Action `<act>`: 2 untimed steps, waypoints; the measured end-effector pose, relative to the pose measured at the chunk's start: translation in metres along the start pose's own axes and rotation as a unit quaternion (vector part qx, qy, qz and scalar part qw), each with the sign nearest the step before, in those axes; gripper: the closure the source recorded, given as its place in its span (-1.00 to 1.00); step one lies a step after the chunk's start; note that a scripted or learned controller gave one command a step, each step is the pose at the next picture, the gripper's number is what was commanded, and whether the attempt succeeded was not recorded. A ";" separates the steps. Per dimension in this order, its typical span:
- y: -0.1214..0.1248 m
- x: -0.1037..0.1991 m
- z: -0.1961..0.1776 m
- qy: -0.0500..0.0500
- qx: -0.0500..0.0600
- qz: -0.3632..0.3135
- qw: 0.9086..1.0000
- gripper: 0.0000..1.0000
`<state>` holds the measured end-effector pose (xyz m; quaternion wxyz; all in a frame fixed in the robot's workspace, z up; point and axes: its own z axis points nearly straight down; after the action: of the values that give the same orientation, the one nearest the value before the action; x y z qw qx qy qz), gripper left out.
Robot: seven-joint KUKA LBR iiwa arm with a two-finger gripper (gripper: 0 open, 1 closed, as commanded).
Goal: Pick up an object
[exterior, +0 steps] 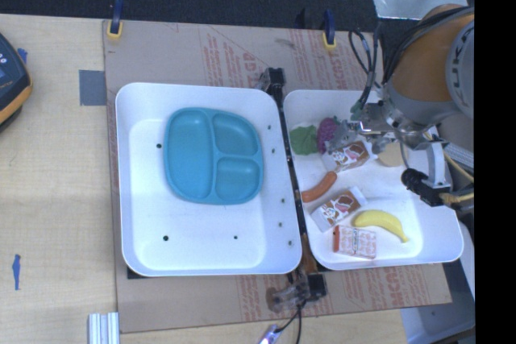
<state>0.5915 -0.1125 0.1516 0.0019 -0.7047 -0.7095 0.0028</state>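
Note:
The right bin point(435, 250) holds several small items. A green leafy piece point(303, 140) and a purple grape bunch point(328, 130) lie at its far left. A brown-and-white packet point(352, 156) lies beside them. Nearer the front are an orange sausage point(318, 187), a second packet point(337, 208), a yellow banana point(380, 224) and a red-and-white packet point(355, 242). My gripper point(360, 127) is low over the bin's back, just right of the grapes and above the first packet. A pale object point(390, 155) lies partly under the wrist.
The left bin point(137, 238) carries a blue divided plate point(214, 155). A divider point(289, 173) runs between the two bins. Black cable parts point(425, 185) of the arm hang over the right bin's right side. A dark device point(11, 76) sits at the bench's far left.

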 end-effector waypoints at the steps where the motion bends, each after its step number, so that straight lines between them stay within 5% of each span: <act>1: 0.051 0.007 0.060 0.000 -0.001 0.000 1.000 -1.00; 2: 0.065 0.004 0.059 0.000 -0.003 0.000 1.000 -1.00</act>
<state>0.6565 -0.1081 0.0923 0.0004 -0.7047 -0.7095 0.0007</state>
